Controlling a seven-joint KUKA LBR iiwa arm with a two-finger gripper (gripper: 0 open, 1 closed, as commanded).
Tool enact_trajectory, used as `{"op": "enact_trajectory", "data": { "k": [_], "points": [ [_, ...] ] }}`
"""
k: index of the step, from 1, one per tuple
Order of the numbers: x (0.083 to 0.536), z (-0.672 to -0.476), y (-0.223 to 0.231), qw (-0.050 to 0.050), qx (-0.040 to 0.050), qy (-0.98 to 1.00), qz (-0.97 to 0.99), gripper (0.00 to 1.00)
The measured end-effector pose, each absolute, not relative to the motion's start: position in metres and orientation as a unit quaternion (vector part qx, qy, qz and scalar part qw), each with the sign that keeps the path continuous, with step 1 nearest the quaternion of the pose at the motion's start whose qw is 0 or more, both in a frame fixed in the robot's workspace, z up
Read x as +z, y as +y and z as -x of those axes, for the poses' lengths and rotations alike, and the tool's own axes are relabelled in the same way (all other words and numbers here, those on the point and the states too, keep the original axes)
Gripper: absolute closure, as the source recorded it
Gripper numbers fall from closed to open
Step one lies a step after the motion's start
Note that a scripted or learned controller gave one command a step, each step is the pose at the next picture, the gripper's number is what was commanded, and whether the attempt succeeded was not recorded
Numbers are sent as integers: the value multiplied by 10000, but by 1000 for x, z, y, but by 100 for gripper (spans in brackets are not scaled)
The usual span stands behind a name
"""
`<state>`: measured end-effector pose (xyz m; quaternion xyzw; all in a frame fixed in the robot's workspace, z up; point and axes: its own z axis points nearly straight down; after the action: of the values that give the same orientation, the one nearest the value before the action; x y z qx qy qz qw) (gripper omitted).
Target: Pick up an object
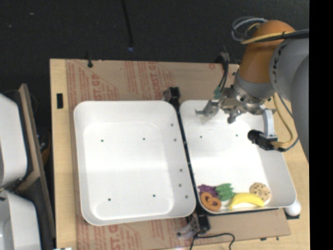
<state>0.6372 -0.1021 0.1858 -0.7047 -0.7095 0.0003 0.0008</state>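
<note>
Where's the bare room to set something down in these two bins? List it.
The left bin is bare white floor from wall to wall. The right bin is bare through its middle, between the claw at its far end and the toys at its near edge. Crowded there: purple grapes, green toy, banana, cookie.

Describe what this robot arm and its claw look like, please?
The arm is thick, rounded and grey, with a glossy orange band above the wrist. Thin cables loop beside that band. Below it sits a grey metal gripper with two slim fingers. A small black part on a pale bracket hangs off one side, with a thin cable running from it.
</note>
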Motion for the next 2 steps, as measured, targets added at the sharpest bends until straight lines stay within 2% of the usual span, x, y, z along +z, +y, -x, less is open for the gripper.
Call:
{"op": "enact_trajectory", "data": {
  "k": [1,2],
  "points": [
    [118,-621,-176,17,24,-7048,7094,0],
    [201,-553,-168,-36,-21,-7064,7078,0]
  ]
}}
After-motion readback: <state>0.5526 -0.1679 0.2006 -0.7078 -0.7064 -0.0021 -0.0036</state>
